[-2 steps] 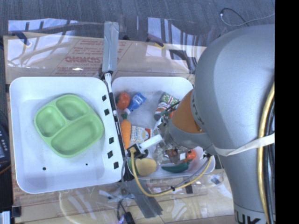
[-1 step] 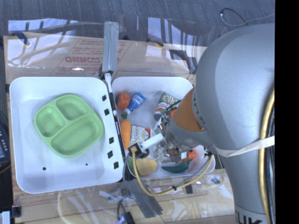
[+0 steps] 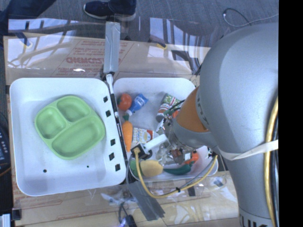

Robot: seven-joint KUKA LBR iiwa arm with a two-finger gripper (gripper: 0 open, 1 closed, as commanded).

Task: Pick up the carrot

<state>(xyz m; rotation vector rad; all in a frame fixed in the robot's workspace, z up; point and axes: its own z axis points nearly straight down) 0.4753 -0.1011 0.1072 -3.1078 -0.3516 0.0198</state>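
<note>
Yellow cable (image 3: 156, 189) loops along the near rim of the right bin (image 3: 156, 83), in front of the clutter there. Just behind it, at the bin's near left corner, lies a pale yellow lemon-like fruit (image 3: 150, 167), and to its right a dark green pepper-like piece (image 3: 177, 170) with a small orange-red bit at its end. The grey arm (image 3: 241, 103) comes in from the right and covers most of that bin's right half; its orange band (image 3: 189, 115) shows above the wrist, and the hand (image 3: 170, 148) is down among the items near the bin's middle, but whether it is open, closed or gripping anything cannot be told, since the wrist and the clutter hide it. A white bar-shaped part (image 3: 149, 145) juts left from the wrist toward the bin's left wall. The carrot (image 3: 127, 134) lies along that left wall, lengthwise near to far, just beside a small printed packet (image 3: 140, 135) and apart from the hand. Farther back sit an orange-red round fruit (image 3: 125, 100), a blue-and-white bottle (image 3: 138, 102) touching it, and a green-labelled can (image 3: 166, 105) close to the arm. The left bin (image 3: 28, 174) holds a green divided plate (image 3: 70, 126) with three compartments. Beyond both bins the bench (image 3: 71, 56) shows a printed cardboard sheet, and farthest away a dark shoe (image 3: 110, 8) stands on the grey floor.
</note>
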